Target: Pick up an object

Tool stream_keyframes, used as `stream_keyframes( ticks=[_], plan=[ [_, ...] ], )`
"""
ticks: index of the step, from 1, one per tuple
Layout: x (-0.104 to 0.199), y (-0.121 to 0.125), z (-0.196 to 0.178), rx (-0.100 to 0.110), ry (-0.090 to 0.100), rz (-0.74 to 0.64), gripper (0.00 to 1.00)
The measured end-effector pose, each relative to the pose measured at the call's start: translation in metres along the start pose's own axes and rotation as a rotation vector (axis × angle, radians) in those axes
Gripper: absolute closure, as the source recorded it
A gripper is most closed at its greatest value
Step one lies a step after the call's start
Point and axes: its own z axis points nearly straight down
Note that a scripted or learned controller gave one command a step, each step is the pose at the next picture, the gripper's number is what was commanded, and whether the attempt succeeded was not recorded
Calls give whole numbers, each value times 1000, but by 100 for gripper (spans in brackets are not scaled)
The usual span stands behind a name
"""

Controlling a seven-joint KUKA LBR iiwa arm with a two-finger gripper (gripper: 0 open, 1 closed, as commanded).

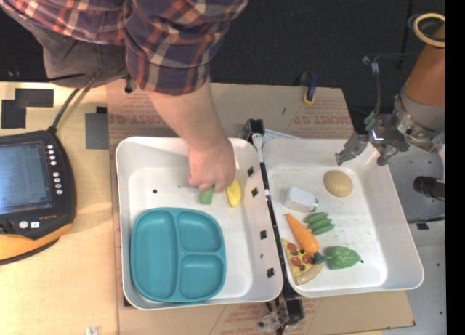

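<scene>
Teal three-compartment plastic tray (pixel 178 255), far left of the gripper (pixel 372 148); beige egg-shaped toy (pixel 338 183) just below-left of its seemingly wide-spread, empty fingers.

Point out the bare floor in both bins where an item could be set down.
Right bin: bare along the right wall, beyond the potato and broccoli; its lower-left corner is crowded. Left bin: bare strip left of the person's hand, above the teal tray.

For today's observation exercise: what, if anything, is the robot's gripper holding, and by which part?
Nothing. The gripper hangs over the right bin's far edge with nothing between its fingers; the toys lie loose below.
</scene>
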Motion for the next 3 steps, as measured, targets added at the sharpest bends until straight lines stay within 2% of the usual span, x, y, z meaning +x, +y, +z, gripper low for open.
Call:
stream_keyframes(
  ticks=[1,2,3],
  plan=[
    [50,30,43,3,2,-3,0],
    [70,-31,34,5,2,3,0],
    [80,-31,150,5,4,1,0]
  ],
)
